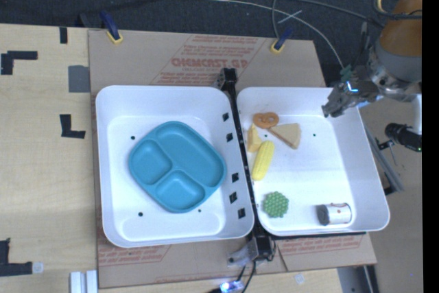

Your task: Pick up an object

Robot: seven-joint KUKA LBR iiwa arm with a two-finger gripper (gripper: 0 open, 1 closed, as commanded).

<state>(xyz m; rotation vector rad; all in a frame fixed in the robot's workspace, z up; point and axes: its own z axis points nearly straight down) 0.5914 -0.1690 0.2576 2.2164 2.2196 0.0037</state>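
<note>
My hand [334,107] hangs over the right white bin's [363,168] upper-right rim, grip state unclear. Yellow plastic corn cob [263,160] lies mid-left in that bin, clear of walls: easiest pick.

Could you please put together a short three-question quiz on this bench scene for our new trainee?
1. True or false: the blue plastic divided tray lies in the right white bin.
2. Which item lies nearest the front right corner of the right bin? A) yellow toy corn cob B) green bumpy ball C) small silver and white cylinder
3. Fill in: the arm's tool is near the right bin's ____ right corner.

Key: 1 false, it lies in the left white bin; 2 C; 3 back.
</note>
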